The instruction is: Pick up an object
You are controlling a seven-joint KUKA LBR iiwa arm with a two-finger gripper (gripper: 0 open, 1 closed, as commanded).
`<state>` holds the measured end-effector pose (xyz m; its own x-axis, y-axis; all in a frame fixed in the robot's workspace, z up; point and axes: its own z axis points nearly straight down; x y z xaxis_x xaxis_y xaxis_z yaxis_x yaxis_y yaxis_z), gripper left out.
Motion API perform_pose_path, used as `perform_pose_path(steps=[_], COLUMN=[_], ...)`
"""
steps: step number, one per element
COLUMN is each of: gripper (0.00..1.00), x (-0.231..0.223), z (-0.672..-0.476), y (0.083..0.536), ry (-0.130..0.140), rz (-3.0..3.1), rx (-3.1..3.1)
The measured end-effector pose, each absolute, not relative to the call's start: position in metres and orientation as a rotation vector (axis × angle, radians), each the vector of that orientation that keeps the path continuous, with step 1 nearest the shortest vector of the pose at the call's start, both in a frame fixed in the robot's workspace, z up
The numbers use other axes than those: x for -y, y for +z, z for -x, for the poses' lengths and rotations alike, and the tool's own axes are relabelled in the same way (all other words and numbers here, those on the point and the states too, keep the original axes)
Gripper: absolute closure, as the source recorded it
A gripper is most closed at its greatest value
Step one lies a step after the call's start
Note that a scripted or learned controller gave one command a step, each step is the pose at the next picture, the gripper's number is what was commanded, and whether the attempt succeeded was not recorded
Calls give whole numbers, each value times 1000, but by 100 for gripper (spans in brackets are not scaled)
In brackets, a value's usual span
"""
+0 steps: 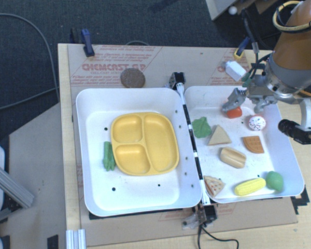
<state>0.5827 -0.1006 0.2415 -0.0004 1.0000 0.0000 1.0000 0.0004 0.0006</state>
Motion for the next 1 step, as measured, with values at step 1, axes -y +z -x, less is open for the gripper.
perform_pose_path(steps=[1], gripper=[0], x=[160], z=[-617], y=[123], ry=[-2], rz=[-2224], rx=[-2221])
